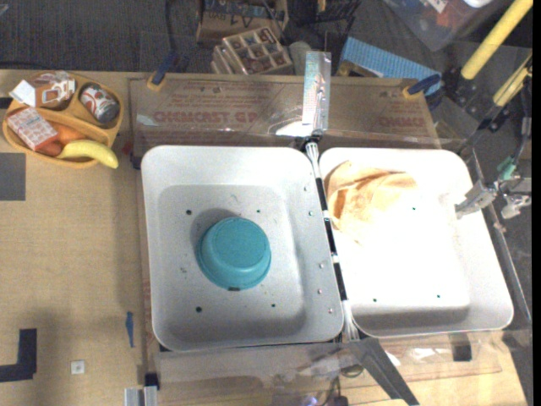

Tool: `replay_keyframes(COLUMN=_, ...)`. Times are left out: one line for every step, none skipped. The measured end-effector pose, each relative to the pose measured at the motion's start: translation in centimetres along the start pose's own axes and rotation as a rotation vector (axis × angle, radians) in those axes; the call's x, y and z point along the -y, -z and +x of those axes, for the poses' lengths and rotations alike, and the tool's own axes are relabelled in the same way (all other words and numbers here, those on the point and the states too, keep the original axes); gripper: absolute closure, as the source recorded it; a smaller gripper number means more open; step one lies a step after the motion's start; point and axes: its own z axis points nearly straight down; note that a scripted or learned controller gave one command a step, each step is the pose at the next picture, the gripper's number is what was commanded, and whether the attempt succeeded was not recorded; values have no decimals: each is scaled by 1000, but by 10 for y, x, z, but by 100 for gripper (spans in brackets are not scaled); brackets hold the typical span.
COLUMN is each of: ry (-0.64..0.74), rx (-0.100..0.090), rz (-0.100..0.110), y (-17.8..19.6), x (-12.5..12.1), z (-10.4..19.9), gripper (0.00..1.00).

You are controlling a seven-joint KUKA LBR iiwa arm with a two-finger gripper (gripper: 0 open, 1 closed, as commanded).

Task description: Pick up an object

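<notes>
A teal bowl (235,252) lies upside down near the middle of the left white bin (169,184). In the right white bin (439,299), a flat orange-brown thing (365,194) lies against the far left corner, close to the divider between the bins. I cannot tell whether it is a thin object or a smear.
A yellow tray (21,138) with a banana (90,151) and food packets sits on the bench at the far left. Cardboard (228,112) lies behind the bins. A metal fixture (489,194) juts in at the right bin's right rim. Yellow bars (499,25) cross the upper right.
</notes>
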Motion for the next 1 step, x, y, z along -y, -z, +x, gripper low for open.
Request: replay_keyframes(ry=287, rx=5, rz=-9, y=190, x=29, z=-3, gripper=0)
